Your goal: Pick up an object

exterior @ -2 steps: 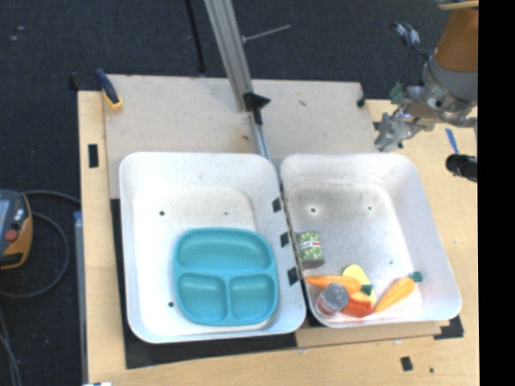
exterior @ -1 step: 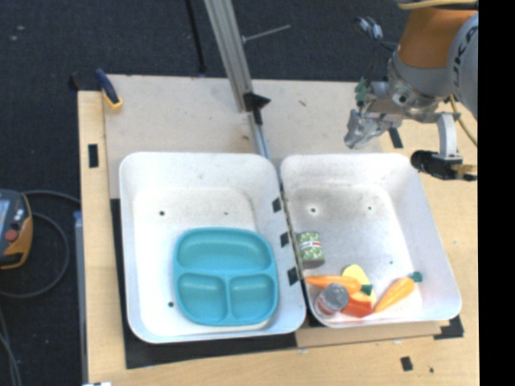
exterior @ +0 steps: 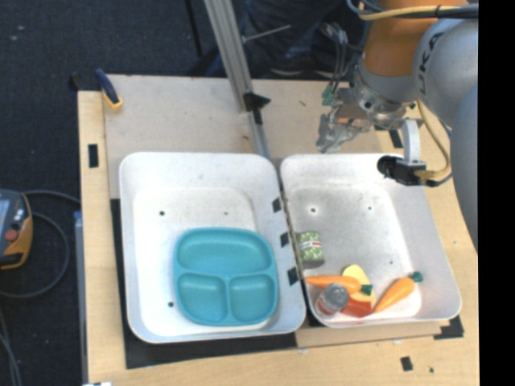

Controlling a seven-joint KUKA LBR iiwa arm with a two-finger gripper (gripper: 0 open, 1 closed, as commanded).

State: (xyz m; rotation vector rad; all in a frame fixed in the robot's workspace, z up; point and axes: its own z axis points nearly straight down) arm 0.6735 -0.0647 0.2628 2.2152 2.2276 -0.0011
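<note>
My gripper (exterior: 331, 137) hangs above the far rim of the right bin (exterior: 362, 199), with nothing visible between its fingers. At that bin's near edge lie several small objects: a green-labelled can (exterior: 310, 248), an orange carrot (exterior: 394, 293), a second carrot (exterior: 328, 281), a yellow piece (exterior: 354, 277), a grey round item (exterior: 331, 298) and something red (exterior: 358, 308). All of them sit well below the gripper in the view, apart from it.
The left bin (exterior: 145, 183) holds a teal divided tray (exterior: 226, 277). A grey metal post (exterior: 233, 47) rises behind the bins, near the divider. A black cable and connector (exterior: 402, 170) hang over the right bin's far right corner.
</note>
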